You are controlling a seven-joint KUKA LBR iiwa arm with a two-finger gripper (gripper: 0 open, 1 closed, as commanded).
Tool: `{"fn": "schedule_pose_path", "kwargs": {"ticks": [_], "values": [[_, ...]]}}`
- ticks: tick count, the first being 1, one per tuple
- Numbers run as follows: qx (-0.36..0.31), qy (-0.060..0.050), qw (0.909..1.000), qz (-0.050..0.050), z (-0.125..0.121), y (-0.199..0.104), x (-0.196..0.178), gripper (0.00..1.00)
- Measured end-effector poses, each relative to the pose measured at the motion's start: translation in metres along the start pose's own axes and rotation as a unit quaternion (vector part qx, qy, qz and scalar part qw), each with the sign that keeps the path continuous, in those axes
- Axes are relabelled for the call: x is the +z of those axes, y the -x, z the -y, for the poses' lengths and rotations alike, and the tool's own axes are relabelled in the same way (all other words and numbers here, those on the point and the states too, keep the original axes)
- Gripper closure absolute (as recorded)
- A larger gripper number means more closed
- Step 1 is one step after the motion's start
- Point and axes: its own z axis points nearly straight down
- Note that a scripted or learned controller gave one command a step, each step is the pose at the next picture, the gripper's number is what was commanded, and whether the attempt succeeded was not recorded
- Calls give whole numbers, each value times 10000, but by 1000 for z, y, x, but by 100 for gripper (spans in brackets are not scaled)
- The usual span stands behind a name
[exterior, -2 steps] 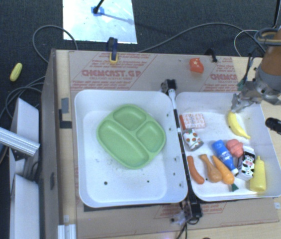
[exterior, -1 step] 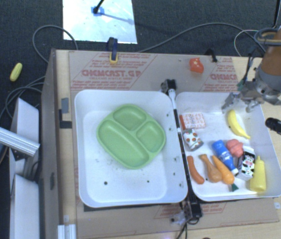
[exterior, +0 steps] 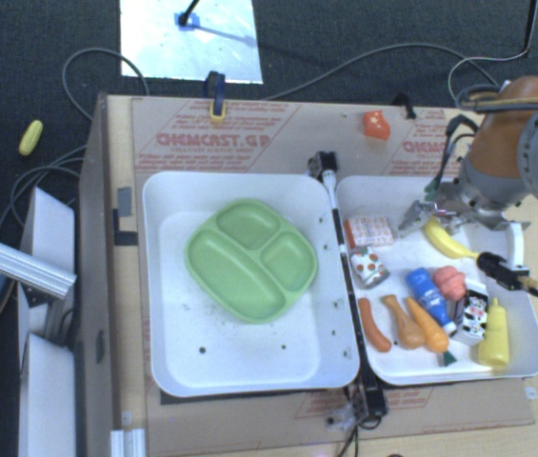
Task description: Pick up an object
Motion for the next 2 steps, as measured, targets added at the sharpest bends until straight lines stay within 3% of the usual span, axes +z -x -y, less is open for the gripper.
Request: {"fn": "schedule_pose_path", "kwargs": {"ticks": [1,2], "values": [[-10,23,10000,7,-1,1,-12,100],[-8,26,10000,1,-16,-66,-79,100]]}}
